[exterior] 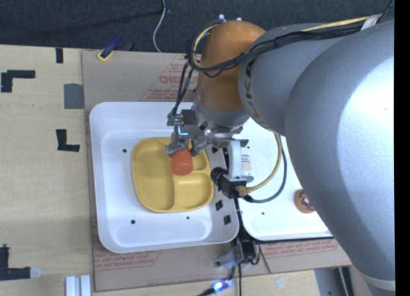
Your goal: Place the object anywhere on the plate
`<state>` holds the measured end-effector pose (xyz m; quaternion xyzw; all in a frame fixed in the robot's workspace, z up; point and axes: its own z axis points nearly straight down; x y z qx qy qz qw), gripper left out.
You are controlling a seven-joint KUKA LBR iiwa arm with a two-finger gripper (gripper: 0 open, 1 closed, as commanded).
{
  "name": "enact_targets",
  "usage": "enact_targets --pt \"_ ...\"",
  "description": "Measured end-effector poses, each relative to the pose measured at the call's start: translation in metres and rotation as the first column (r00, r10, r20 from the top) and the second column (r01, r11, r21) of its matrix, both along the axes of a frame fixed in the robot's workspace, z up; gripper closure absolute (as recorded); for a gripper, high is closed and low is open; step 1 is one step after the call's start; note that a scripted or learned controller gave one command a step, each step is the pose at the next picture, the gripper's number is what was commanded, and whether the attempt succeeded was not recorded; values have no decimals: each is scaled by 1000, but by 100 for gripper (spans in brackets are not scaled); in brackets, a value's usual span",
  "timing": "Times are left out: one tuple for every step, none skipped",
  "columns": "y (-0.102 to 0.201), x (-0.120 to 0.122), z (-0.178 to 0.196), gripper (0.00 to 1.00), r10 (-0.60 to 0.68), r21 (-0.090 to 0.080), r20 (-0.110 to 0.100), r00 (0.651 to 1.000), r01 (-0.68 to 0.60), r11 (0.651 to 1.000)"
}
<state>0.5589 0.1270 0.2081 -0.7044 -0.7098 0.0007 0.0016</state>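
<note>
Looming over the right half of the view, the grey arm [333, 128] reaches in from 3 o'clock, its gripper [182, 142] clenched on a red object [182, 163] above the yellow plate's [154, 182] 2 o'clock edge. That plate lies in the left bin [109, 179], with bare white floor toward 9 and 6 o'clock. An orange thing [303, 201] sits in the right bin [282, 221].

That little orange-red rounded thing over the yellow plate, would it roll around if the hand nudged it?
Probably a little. The small orange-red rounded object has a smooth curved outline, so it looks apt to roll. The yellow divided plastic plate has raised ridges and a rim, which would likely stop it. It looks small and compact, so it is probably light and stiff rather than floppy.
</note>
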Motion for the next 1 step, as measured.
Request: enact_targets --pt "34 -13 19 100 -1 0 2 1000 1 1000"
